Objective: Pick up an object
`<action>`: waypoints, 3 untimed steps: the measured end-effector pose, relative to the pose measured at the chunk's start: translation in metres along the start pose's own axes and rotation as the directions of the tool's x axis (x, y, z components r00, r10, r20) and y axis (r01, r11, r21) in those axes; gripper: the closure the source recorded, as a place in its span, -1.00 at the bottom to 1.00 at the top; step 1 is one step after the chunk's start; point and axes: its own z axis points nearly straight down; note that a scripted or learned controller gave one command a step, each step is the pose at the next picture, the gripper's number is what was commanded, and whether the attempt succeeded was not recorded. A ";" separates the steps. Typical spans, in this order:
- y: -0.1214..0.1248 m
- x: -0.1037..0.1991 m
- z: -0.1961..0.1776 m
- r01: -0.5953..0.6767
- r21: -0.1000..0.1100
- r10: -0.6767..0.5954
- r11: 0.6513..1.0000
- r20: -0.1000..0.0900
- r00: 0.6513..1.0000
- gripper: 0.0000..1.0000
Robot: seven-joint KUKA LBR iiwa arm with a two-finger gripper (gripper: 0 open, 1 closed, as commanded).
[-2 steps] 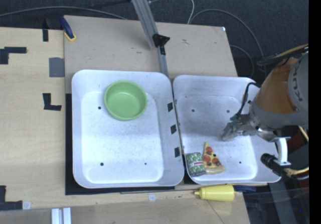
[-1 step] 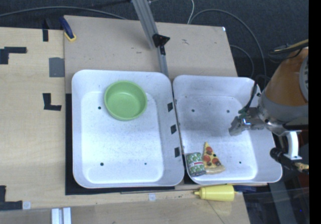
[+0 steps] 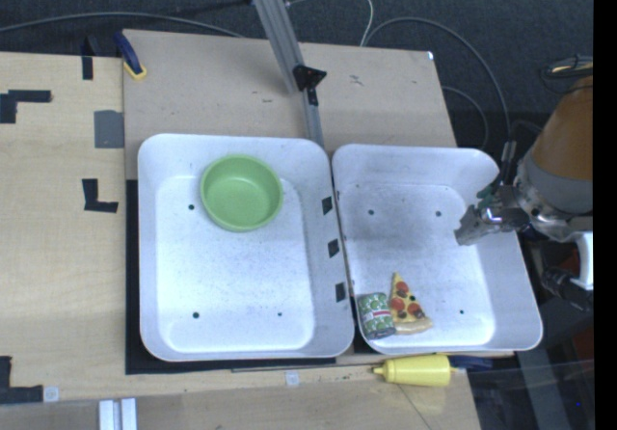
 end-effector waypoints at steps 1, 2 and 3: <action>-0.003 -0.006 -0.046 -0.001 0.000 0.001 1.000 0.001 1.000 1.00; 0.005 0.047 -0.052 0.005 0.004 -0.005 1.000 -0.003 1.000 1.00; -0.003 0.102 -0.044 0.004 0.007 -0.004 1.000 -0.003 1.000 1.00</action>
